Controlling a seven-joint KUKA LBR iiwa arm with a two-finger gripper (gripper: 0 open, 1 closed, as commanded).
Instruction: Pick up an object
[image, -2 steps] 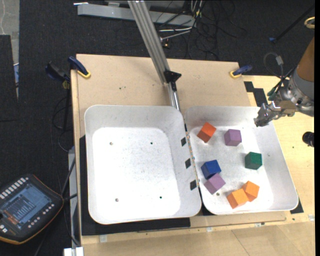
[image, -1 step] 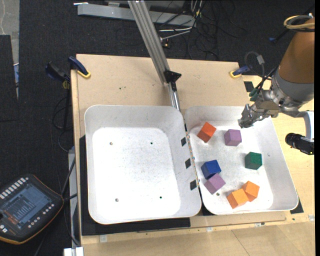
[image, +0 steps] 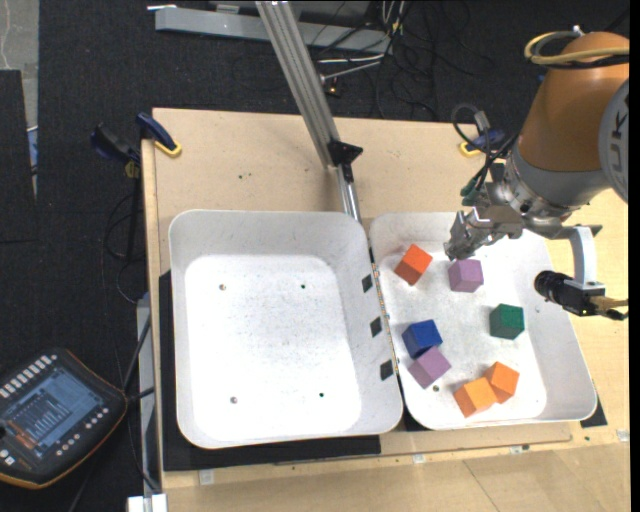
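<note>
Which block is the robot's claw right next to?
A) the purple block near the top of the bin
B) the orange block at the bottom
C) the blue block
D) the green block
A: the gripper hangs just above and beside the upper purple block in the right bin, while the green block and blue block sit farther down.

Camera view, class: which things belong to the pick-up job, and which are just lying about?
Job:
gripper
purple cube
orange cube
blue cube
green cube
right bin

Lying about:
left bin
handheld controller
clamp
</note>
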